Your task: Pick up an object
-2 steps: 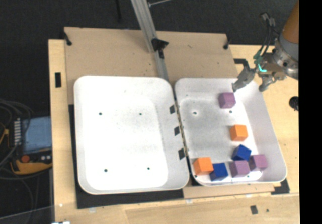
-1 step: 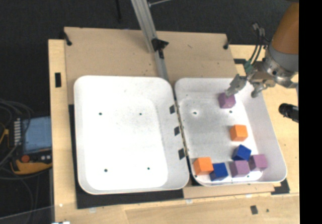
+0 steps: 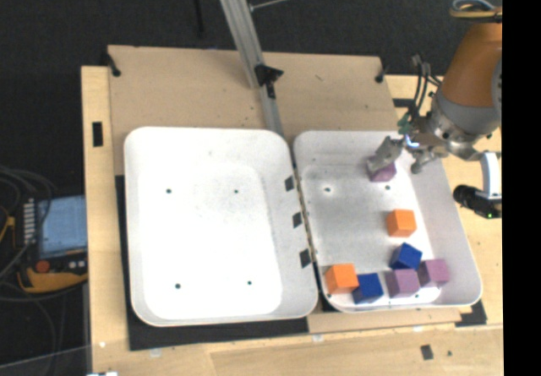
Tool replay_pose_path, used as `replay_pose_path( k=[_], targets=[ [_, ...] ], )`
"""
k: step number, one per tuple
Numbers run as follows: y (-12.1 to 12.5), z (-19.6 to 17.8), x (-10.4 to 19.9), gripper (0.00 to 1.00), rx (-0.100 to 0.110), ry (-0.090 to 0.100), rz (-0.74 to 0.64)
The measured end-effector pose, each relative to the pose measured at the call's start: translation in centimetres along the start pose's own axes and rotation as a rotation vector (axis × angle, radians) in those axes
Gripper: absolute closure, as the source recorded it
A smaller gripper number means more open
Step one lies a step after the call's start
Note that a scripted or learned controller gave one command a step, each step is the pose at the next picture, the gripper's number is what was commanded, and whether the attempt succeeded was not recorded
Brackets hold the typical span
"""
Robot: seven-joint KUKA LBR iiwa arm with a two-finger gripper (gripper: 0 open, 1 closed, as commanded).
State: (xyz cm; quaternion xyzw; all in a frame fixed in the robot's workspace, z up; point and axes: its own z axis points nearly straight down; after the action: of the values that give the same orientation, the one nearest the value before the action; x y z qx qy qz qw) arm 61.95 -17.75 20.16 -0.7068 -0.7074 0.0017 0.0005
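Jaws are seen spread apart on the gripper [image 3: 401, 156], with a purple block [image 3: 384, 171] set just below the left finger at the far end of the right bin [image 3: 338, 222]; whether it is touched cannot be told. An orange cube [image 3: 401, 222] is placed nearer, well apart. Along the near wall are ranged another orange cube [image 3: 341, 277], a blue cube [image 3: 368, 288], two purple cubes [image 3: 403, 282] and a second blue cube [image 3: 407, 257]. The left bin [image 3: 211, 222] is set alongside.

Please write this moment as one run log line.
gripper over right bin | purple block at jaws, hold unclear | six blocks remain
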Motion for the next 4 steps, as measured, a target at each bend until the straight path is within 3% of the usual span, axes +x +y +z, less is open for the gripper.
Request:
replay_pose_path(
  k=[1,2,3,4],
  targets=[
    [0.5,4.6,0.5,0.00,0.000,0.000,-0.002],
    [0.7,3.1,0.4,1.00,-0.008,0.000,-0.002],
    [1.3,-1.5,0.7,1.00,-0.009,0.000,-0.003],
    [1.4,-1.0,0.6,1.00,-0.005,-0.001,-0.003]
  ],
)
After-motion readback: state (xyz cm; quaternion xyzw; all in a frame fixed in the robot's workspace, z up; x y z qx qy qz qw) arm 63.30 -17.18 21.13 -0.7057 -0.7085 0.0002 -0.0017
